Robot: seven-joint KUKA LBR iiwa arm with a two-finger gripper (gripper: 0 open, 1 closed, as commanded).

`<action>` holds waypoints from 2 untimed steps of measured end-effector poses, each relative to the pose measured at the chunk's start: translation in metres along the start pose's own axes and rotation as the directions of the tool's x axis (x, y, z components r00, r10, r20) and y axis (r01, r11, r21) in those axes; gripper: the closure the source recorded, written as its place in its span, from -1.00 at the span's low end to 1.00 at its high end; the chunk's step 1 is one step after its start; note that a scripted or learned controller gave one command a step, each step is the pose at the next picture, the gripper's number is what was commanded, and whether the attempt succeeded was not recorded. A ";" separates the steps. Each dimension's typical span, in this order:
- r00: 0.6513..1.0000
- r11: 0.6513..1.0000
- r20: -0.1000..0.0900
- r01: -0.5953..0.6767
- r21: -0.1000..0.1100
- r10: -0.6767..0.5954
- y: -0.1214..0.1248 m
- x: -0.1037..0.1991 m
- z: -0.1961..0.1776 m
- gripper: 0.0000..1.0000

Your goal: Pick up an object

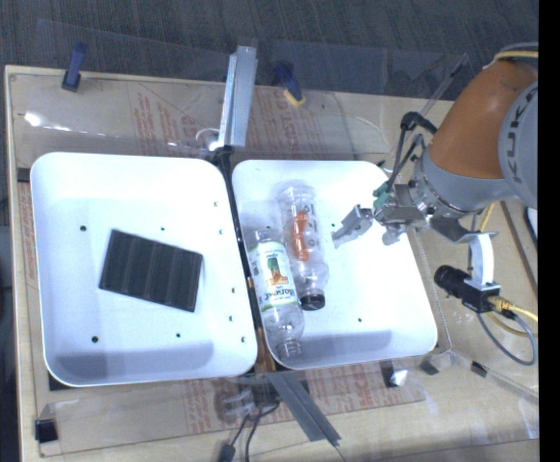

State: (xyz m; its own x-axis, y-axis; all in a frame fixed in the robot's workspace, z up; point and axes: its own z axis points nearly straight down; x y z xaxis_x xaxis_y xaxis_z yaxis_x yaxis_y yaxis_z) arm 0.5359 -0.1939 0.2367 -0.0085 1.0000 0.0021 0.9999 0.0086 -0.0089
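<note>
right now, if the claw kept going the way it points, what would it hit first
Probably the clear bottle with the orange label, lying left of the claw in the right bin; height is hard to judge, so it might pass over.

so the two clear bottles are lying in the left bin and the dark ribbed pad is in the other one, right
Not quite. The camera view shows the two clear bottles lying in the right bin, along its left side. The dark ribbed pad is in the other one, the left bin.

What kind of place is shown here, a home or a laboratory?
Most likely a robot laboratory test bench: a grey and orange arm reaches over two white bins clamped to a board, with plastic bottles and a dark flat pad as grasp objects.
</note>
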 end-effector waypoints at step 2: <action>0.991 0.991 0.034 0.130 -0.026 -0.129 0.052 0.017 0.136 -1.00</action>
State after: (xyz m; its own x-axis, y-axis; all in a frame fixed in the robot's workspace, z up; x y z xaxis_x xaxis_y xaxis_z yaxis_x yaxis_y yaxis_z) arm 0.5862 -0.1762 0.1006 -0.1375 0.9900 -0.0308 0.9903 0.1381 0.0175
